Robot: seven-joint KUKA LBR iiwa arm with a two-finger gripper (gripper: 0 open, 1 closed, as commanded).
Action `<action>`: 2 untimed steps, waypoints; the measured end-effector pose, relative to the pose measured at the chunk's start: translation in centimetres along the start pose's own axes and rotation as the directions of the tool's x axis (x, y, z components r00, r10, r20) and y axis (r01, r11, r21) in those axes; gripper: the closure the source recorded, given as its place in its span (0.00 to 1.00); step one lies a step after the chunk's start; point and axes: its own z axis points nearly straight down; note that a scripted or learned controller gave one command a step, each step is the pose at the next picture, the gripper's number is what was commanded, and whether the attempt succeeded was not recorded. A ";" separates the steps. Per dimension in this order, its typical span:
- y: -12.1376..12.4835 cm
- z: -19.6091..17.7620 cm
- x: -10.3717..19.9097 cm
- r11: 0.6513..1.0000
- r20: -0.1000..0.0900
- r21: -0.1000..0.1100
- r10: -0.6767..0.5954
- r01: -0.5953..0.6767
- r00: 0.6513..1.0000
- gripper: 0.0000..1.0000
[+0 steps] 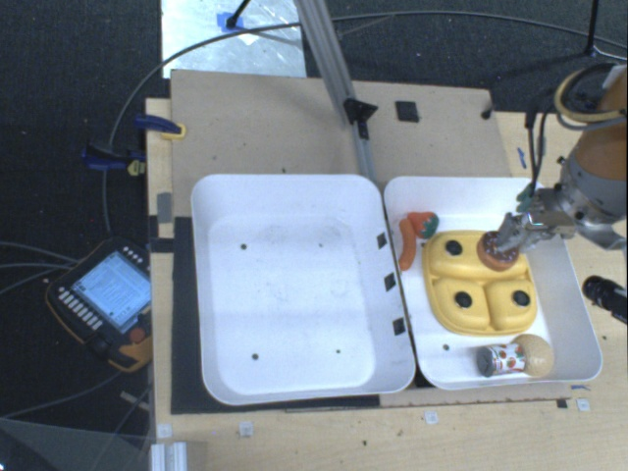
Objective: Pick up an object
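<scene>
The right bin (579, 312) holds a yellow lumpy toy (476, 287) with dark spots, an orange carrot-like piece with a green and red end (410, 234) at its left, and a small can beside a beige ball (515, 358) near the front. My gripper (505, 243) reaches in from the right and is low over the yellow toy's far right lobe. A small brown-red round thing (497, 254) sits right at its tip, on or just above the toy. Whether it is held is hidden by the wrist.
The left bin (285, 283) lies beside the right one, divided from it by a shared rim with dark clips (391, 283). A grey pole (329, 57) slants across the back of the bench. A teach pendant (103, 302) lies off the bench at the left.
</scene>
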 end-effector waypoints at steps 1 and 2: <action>0.2 -0.1 5.2 1.000 0.000 -0.002 -0.001 0.001 1.000 1.00; -0.5 -0.6 10.9 1.000 -0.001 -0.001 -0.002 0.002 1.000 1.00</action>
